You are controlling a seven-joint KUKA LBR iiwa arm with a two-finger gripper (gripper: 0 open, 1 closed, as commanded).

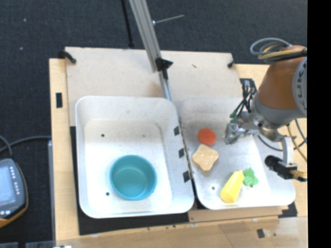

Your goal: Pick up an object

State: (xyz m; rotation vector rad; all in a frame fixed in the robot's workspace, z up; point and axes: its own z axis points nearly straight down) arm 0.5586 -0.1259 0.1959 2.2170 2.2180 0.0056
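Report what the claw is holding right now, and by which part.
Nothing visible. The claw hangs over the right bin, apart from the orange disc, tan piece and yellow piece.

Teal bowl [133, 176], orange disc [207, 136], yellow block [232, 186], green piece [250, 178].

A light brown wooden bench [114, 71] sits on a dark floor [46, 19]. Two flat white bins rest on the bench, side by side and touching in the middle. The left bin [90, 112] is the bigger one. The right bin [274, 190] sits near the bench's right edge. Behind the bins, the back part of the bench is a bare pale board. A long grey metal bar [147, 32] slants down across that board to the spot between the two bins. Small black clips [69, 58] sit at the board's back corners.
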